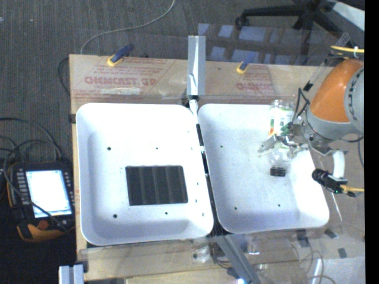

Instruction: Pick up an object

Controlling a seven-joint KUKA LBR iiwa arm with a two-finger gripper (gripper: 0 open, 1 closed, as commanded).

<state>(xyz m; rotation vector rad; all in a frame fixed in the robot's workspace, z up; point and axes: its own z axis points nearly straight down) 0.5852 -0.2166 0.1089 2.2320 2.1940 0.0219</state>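
A clear plastic bottle [277, 154] with a black cap [278, 171] and a green-and-white label [276, 120] lies in the right bin [243, 206], toward its far right side. My gripper [288, 137] is directly over the bottle's middle, reaching in from the right under the orange-banded wrist [333, 96]. It overlaps the bottle, and the contact between them is hidden. A black ribbed rectangular pad [156, 184] lies flat in the middle of the left bin [100, 129].
The two bins meet at a shared wall [202, 158]. A grey post [195, 70] stands behind that wall. A handheld screen unit [42, 194] sits off the bench to the left. Cables and a black connector [327, 179] hang by the right bin's right rim.
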